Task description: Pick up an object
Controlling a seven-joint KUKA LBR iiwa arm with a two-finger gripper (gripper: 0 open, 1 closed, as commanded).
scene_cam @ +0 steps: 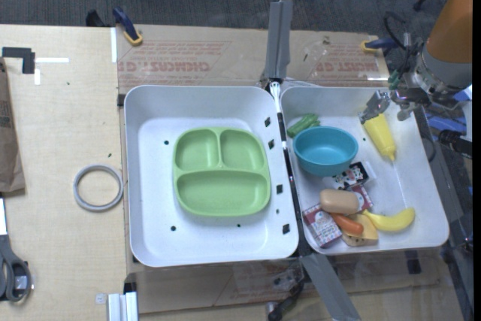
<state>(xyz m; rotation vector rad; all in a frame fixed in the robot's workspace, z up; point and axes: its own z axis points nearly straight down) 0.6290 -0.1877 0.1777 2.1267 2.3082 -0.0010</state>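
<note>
The gripper [379, 107] hangs above the right bin's [432, 184] far corner with a yellow corn [380, 136] dangling between its closed-in fingers (lifted by its top end, apparently), clear of the blue bowl [325, 149] beside it.

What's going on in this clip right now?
The arm has its gripper at the upper right of the right bin, touching the top end of a yellow corn cob. The blue bowl, banana and other items lie in that bin; a green plate lies in the left bin.
</note>
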